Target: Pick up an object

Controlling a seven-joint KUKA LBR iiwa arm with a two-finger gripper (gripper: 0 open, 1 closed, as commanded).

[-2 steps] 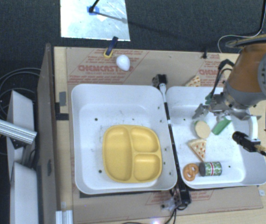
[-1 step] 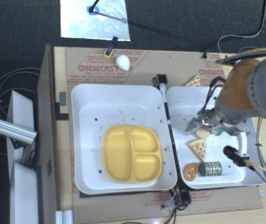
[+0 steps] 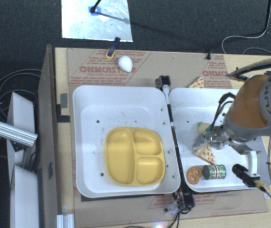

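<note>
The right bin [image 3: 188,103] holds several small things. A pizza slice toy [image 3: 206,154] lies near its middle, with a brown ring-shaped pastry [image 3: 194,175] and a small dark can with a green label [image 3: 215,171] lying on its side at the front. A small green piece [image 3: 202,126] sits further back. My gripper [image 3: 206,140] is low in this bin, directly above the pizza slice's back edge and just in front of the green piece. The wrist hides what is under it.
A yellow divided plate [image 3: 135,156] lies in the left bin [image 3: 92,108]. Behind the bins, on the cardboard, rest a white egg [image 3: 125,63], a blue and yellow tool [image 3: 111,49] and another pizza wedge [image 3: 197,83].
</note>
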